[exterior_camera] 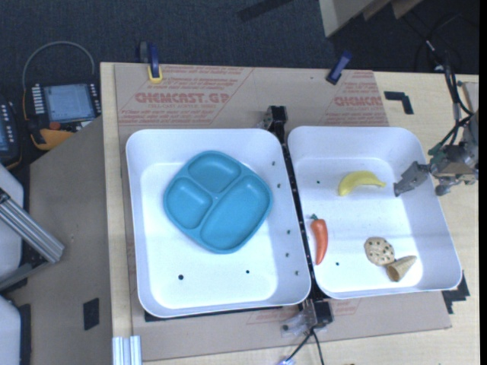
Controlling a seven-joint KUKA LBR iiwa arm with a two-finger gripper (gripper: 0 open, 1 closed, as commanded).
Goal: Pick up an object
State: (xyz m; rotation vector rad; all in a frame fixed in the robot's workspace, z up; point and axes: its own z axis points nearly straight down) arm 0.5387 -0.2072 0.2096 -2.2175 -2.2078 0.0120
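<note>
Banana [361,182] lies left-to-right, ends curving down, in right bin [426,226].

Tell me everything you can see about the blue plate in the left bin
The blue plate is a rounded-square divided dish, light blue, looking like smooth plastic. Raised ridges split it into three compartments: two smaller ones toward the upper left and one larger along the lower right. It lies flat and right side up, turned at an angle to the bin walls, roughly in the middle of the left bin. Nothing sits in its compartments, and nothing touches it except the bin floor under it.
</note>
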